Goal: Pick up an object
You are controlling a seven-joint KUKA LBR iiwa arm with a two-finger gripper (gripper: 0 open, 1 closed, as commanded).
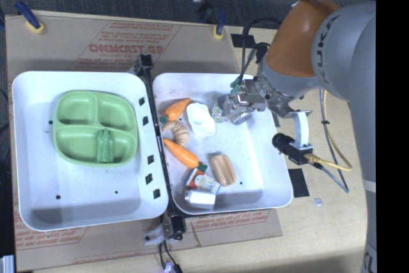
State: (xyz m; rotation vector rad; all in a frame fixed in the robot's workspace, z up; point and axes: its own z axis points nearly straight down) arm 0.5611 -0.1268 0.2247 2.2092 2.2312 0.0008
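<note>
Inside the right bin (268, 192), a carrot (181, 153) lies diagonally, tip upper-left; fingers' (225, 109) state unclear.

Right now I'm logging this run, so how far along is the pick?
Done: the arm has reached over the right bin; the gripper sits low beside the white cup. In hand: nothing visibly held. Left: the grasp and lift. Both carrots, the bread roll and the cup lie in the bin.
</note>
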